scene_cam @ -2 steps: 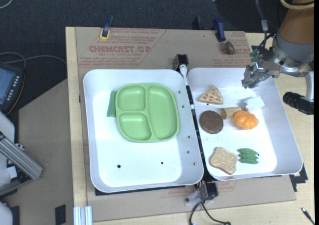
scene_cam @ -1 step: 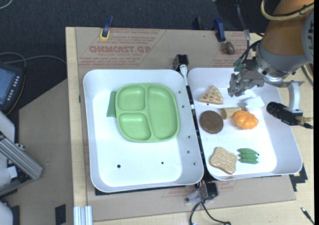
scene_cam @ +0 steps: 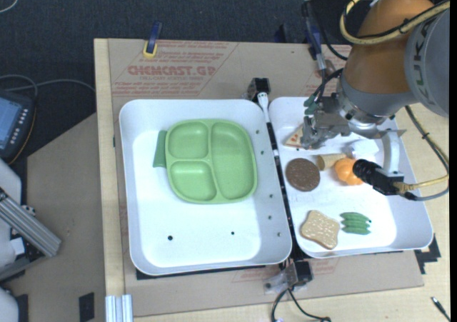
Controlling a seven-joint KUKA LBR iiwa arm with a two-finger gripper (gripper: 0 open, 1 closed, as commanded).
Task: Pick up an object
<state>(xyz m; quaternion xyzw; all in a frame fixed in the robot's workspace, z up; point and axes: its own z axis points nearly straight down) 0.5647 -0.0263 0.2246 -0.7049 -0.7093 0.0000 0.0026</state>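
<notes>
Lying at the right bin's [scene_cam: 410, 238] far left, a small pizza-slice toy [scene_cam: 293, 140] sits just beside the gripper [scene_cam: 311, 142]; whether it is gripped I cannot tell. Nearby lie a brown cookie [scene_cam: 303, 174], orange [scene_cam: 345, 171], cracker [scene_cam: 319, 229] and green beans [scene_cam: 355, 223]. A green divided plate [scene_cam: 211, 161] fills the left bin [scene_cam: 143, 228].

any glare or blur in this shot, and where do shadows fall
Camera view: sharp overall, even overhead light; mild glare whitens the left bin floor; the green plate casts only a thin shadow; the arm shades the right bin around the pincer, where small details turn murky.
</notes>
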